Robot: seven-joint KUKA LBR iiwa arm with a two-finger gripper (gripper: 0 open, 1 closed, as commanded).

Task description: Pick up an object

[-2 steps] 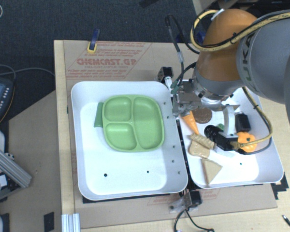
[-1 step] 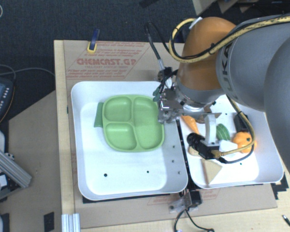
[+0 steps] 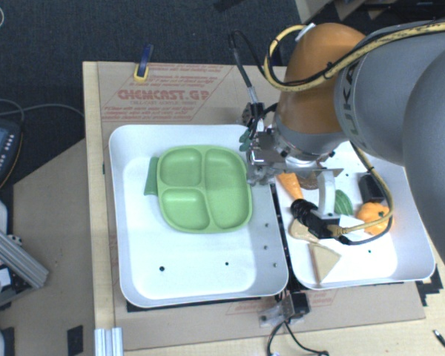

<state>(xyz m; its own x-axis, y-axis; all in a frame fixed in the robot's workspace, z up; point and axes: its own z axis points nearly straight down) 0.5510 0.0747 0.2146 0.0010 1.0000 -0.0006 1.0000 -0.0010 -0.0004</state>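
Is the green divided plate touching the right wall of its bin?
Apart. The camera view shows a strip of bare white floor between the green plate and the right wall of the left bin; the plate lies in the bin's upper middle.

High slanted view over both bins [image 3: 126, 221]

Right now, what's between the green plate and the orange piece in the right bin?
In the camera view, the two bins' adjoining rims separate the green plate from the orange piece.

Green divided plate [image 3: 204, 188] lies flat in the left bin [image 3: 133, 258] — small items [image 3: 372, 212] crowd the right bin [image 3: 400, 262].
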